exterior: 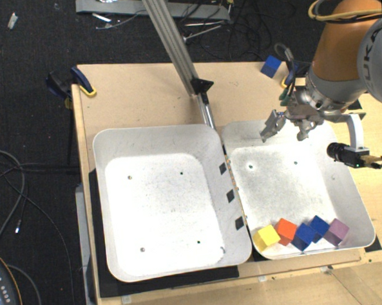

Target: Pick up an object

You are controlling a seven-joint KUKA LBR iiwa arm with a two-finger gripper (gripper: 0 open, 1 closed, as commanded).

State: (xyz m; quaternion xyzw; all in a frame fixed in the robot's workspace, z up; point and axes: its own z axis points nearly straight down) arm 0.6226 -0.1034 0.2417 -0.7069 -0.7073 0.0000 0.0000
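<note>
Two grey fingers of the gripper (285, 127) spread wide apart, nothing between them, hanging over the far edge of the right bin (348, 190). Five cubes cluster in that bin's near corner, well apart from the claw: yellow cube (267, 237) at left, then orange cube (286, 229), two blue cubes (311, 231) touching each other, purple cube (337, 231) at right. Row runs left to right along the near wall; cubes sit turned at differing angles, no long axis to any. Left bin (110, 153) lies beside. Another blue cube (271, 66) rests on the bench (136, 94) at far right, outside the bins.
</note>
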